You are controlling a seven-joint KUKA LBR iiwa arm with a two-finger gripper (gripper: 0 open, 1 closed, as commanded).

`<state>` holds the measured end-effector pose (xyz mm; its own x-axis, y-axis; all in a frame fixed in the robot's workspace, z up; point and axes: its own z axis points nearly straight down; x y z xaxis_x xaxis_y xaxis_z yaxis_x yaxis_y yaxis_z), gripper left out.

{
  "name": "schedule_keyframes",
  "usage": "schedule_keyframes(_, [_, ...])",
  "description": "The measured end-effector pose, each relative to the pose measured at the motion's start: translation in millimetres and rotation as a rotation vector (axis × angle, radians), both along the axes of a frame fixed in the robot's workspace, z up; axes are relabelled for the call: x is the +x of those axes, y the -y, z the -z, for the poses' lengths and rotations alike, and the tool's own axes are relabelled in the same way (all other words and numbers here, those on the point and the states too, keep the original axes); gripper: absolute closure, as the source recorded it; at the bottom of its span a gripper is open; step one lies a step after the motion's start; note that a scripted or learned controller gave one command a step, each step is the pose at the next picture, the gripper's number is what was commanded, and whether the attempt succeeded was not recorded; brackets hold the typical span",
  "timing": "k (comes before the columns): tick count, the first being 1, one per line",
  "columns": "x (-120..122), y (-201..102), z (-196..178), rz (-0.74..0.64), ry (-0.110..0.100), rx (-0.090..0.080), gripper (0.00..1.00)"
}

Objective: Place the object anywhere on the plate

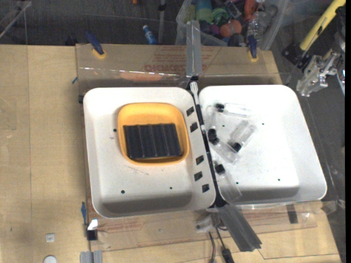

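Wooden surface (38, 147) spans the frame, bearing two shallow white bins side by side at centre. Left bin (101, 179), centre-left of the frame, holds an orange plate (125, 116) with rounded corners, lying in the bin's upper middle. On the plate rests a dark ribbed rectangular object (152, 140), flat, covering most of the plate's floor and touching its lower rim. Right bin (285, 147), centre-right, holds several clear plastic vials with black caps (237, 136), clustered in its upper-left part near the divider; some lie touching one another, and their exact number cannot be told. A black-marked divider strip (198, 147) runs between the two bins from upper centre to lower centre. A clear sheet (137, 64) clamped by blue clips lies behind the bins, upper centre. A clear tub of coloured toys (230, 7) stands at the top of the frame. The jaws (315, 75) hang at the upper right of the frame, outside the right bin's corner; whether they are parted or closed cannot be told.
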<state>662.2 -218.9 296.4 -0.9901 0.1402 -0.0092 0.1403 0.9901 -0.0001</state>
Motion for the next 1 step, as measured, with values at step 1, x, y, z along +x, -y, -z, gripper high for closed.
schedule_keyframes(1, [-1.2, 0.3, 17.8, -0.088, -0.004, 0.001, 1.00])
